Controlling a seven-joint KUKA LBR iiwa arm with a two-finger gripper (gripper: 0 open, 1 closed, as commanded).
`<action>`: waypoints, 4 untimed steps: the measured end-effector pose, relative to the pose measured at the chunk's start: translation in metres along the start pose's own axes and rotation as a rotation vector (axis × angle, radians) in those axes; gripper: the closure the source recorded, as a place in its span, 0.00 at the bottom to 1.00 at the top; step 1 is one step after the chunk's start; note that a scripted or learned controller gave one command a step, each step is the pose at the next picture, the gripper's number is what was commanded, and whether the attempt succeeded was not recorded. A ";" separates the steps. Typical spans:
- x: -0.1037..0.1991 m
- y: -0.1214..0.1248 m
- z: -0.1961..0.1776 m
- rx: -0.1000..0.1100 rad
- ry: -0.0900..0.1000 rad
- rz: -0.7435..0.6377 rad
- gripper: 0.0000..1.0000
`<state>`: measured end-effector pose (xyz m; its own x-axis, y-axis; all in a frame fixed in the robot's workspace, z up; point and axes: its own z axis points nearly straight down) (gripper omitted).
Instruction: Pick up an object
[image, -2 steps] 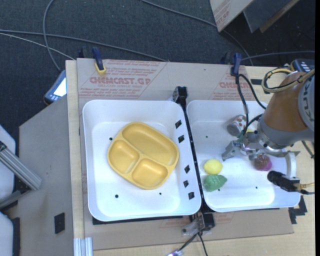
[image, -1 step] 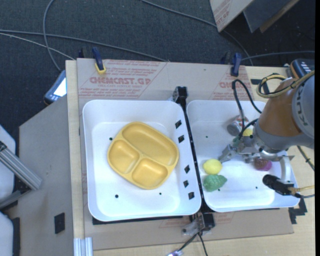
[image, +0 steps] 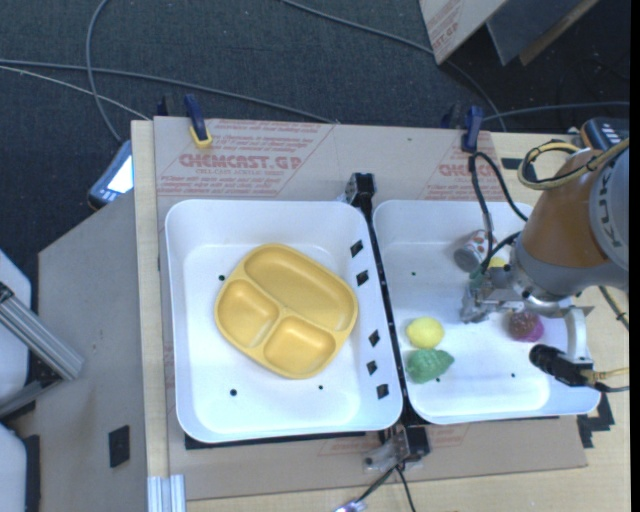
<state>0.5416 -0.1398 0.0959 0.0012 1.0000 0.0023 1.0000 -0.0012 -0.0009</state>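
In the right bin lie a yellow ball-like object, a green leafy object just below it, and a purple-pink object further right. My gripper hangs low over the right bin, between the yellow object and the purple one, touching neither as far as I can see. The grey arm with its orange band reaches in from the right and hides the bin floor behind it. A small yellow-green item peeks out near the wrist.
The left bin holds a yellow divided tray. A black divider strip with clips runs between the bins. A black cable trails over the right bin's back. Cardboard and clamps line the far edge.
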 end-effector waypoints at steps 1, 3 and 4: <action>-0.006 0.000 -0.045 -0.006 -0.004 0.000 1.00; -0.006 -0.004 -0.173 -0.009 -0.004 -0.003 1.00; 0.057 -0.008 -0.162 0.002 0.001 -0.008 1.00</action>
<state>0.5336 -0.0833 0.2583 -0.0071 1.0000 0.0038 1.0000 0.0071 -0.0025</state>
